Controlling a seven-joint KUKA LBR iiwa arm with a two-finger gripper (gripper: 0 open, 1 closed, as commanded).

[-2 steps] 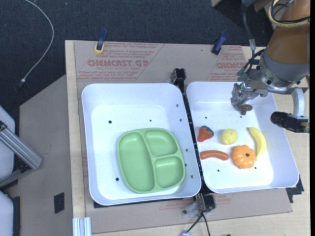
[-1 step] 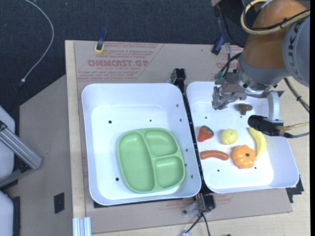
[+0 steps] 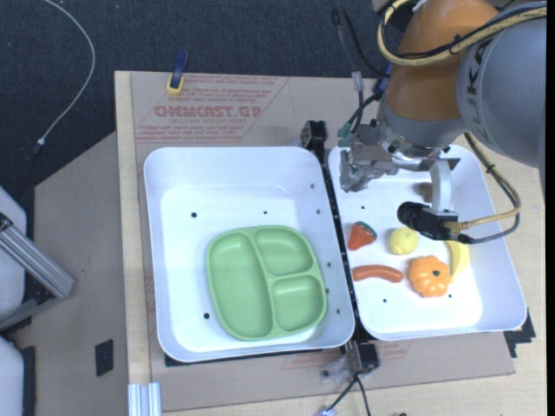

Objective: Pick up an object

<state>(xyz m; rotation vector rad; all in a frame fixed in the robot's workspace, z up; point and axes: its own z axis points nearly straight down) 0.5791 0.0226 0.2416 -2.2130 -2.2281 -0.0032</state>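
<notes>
My gripper (image 3: pixel 397 185) hangs over the far part of the right bin (image 3: pixel 494 310), its two grey fingers (image 3: pixel 354 173) spread apart and open with nothing between them. Below it on the bin floor lie a red strawberry (image 3: pixel 361 234), a yellow lemon (image 3: pixel 402 241), a reddish sausage (image 3: pixel 378 273), an orange pumpkin (image 3: pixel 430 276) and a banana (image 3: pixel 458 256) at the pumpkin's right. The gripper is above and apart from all of them. A black part of the tool (image 3: pixel 425 219) partly covers the banana's upper end.
The left bin (image 3: pixel 165 232) holds a green divided plate (image 3: pixel 265 281). A ridge where the two bins meet (image 3: pixel 336 232) runs just left of the strawberry. A yellow clip (image 3: pixel 176 80) sits on the cardboard behind the bins. The grey arm (image 3: pixel 512 68) fills the upper right.
</notes>
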